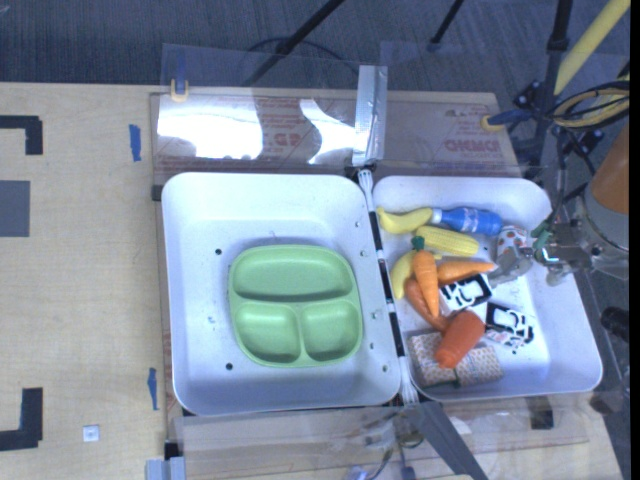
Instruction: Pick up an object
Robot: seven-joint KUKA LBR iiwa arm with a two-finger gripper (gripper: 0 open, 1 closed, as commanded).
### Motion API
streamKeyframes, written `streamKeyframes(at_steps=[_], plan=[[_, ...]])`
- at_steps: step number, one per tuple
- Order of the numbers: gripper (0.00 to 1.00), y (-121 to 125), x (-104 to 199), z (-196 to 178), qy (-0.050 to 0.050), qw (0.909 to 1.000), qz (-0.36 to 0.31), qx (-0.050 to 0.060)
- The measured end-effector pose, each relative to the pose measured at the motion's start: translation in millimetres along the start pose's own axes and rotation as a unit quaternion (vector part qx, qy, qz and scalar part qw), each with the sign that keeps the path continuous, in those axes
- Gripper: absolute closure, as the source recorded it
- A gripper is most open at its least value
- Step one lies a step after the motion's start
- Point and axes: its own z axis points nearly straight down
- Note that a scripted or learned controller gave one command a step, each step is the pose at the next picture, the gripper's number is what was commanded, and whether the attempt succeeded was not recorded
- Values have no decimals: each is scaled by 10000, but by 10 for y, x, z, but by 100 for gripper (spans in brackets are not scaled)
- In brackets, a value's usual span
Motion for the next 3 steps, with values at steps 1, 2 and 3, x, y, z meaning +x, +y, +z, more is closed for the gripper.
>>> streamKeyframes(at_steps=[1, 2, 3], plan=[[0, 374, 226, -401, -20, 9963, -860, -32], [0, 607, 320, 299, -6, 9953, -966, -6], [0, 556, 645, -379, -15, 9997, -242, -25]])
